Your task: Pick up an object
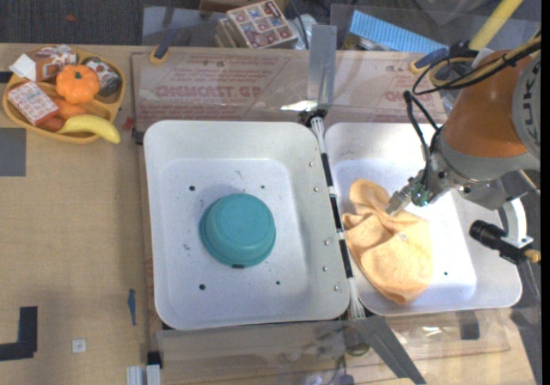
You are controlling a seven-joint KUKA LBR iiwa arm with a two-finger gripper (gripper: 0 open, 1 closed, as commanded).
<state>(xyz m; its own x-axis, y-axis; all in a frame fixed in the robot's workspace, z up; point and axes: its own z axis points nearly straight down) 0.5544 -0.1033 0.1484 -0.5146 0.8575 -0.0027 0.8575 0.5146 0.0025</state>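
One claw [400, 201] touches the yellow cloth [391, 243].

In the left bin [163, 203] we see one obstacle, a teal bowl [238, 229] upside down near the middle, with bare white floor all around it for passing. In the right bin [490, 280] a yellow cloth [391, 250] covers the left part of the floor, against the divider [331, 203] between the bins. The gripper [400, 200] and the arm [485, 130] stand over this bin's upper right, while its lower right floor is bare.
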